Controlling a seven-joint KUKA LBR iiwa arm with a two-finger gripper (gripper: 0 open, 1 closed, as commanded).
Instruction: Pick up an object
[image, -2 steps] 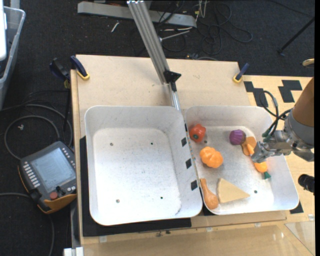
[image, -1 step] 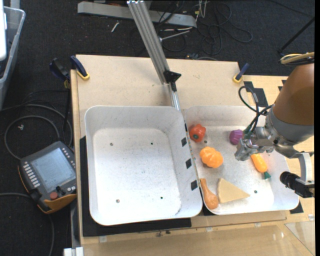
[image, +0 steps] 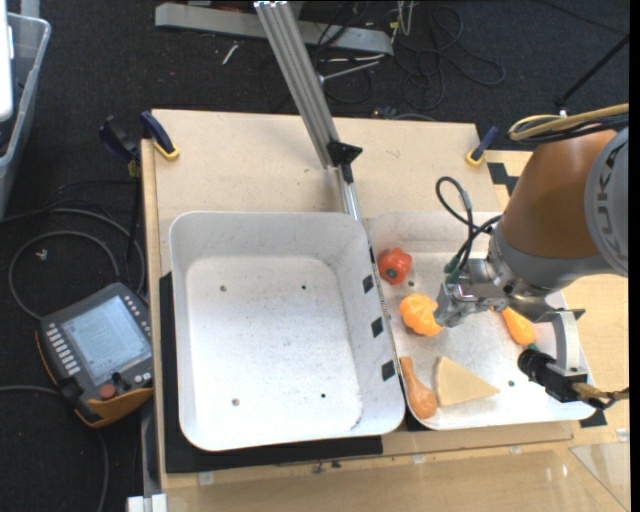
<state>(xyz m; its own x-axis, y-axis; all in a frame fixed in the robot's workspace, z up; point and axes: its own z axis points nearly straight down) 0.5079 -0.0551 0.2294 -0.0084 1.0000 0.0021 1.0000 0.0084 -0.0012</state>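
Note:
In the right bin (image: 470, 420) lie several toy foods: a red pepper (image: 395, 264) near the back left, an orange-yellow piece (image: 420, 314) in the middle, an orange drumstick shape (image: 418, 390) at the front left, a tan wedge (image: 462, 383) at the front, and an orange carrot-like piece (image: 517, 326) partly hidden under the arm. My gripper (image: 452, 310) hangs low over the bin, just right of the orange-yellow piece and close to touching it. The arm's grey and orange wrist covers the bin's right side.
The left bin (image: 270, 330) stands beside the right one, their rims meeting along the middle. A slanted metal pole (image: 305, 85) runs down to the bins' back junction. A teach pendant (image: 98, 345) lies on the floor at left. Clamps sit at the bench's back corners.

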